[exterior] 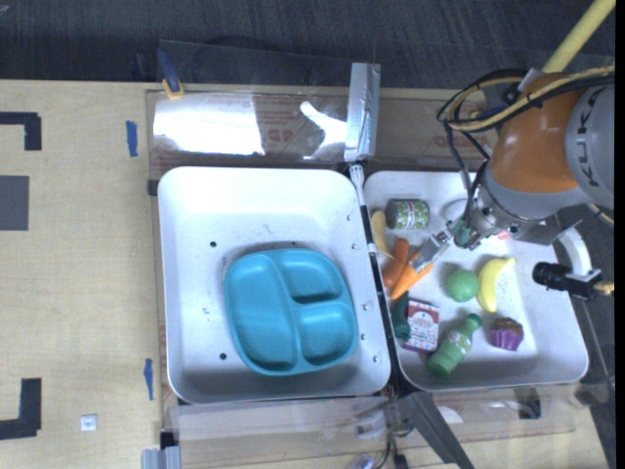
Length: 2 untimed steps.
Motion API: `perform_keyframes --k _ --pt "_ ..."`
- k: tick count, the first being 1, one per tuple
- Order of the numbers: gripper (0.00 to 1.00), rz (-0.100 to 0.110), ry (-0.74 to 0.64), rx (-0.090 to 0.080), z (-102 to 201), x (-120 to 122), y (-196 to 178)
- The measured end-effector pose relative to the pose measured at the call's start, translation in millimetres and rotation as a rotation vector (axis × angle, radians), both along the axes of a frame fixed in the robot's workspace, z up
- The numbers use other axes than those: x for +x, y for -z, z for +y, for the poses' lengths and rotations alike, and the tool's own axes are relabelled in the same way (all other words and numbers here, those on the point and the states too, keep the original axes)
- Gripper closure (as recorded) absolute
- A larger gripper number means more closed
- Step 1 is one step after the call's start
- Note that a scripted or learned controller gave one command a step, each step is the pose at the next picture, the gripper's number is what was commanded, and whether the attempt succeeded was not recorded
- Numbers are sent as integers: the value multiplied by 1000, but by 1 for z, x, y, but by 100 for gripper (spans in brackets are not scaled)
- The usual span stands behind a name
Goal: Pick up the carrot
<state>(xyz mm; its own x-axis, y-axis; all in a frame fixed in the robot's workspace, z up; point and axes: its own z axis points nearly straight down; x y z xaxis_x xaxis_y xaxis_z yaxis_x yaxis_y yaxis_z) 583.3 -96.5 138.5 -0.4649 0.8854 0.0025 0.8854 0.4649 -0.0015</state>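
In the camera view, the carrot (398, 268) lies at the left edge of the right bin (564, 362), just below the can (407, 213) and left of the green ball (462, 284). The gripper (431, 251) reaches down at the carrot's right side. This looks like the grasp step; next comes closing squarely, then lifting.

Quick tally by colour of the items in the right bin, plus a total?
Orange: 1, carrot
Green: 3, can, ball, bottle
Yellow: 2, banana, piece by the wall
Red: 1, box
Purple: 1, cupcake
Total: 8
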Motion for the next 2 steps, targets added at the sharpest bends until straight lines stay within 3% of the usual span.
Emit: perform_keyframes --k 1,2 --pt "0 -23 -135 -4 -3 -33 46" --pt "0 -8 -272 -2 -9 32 52"
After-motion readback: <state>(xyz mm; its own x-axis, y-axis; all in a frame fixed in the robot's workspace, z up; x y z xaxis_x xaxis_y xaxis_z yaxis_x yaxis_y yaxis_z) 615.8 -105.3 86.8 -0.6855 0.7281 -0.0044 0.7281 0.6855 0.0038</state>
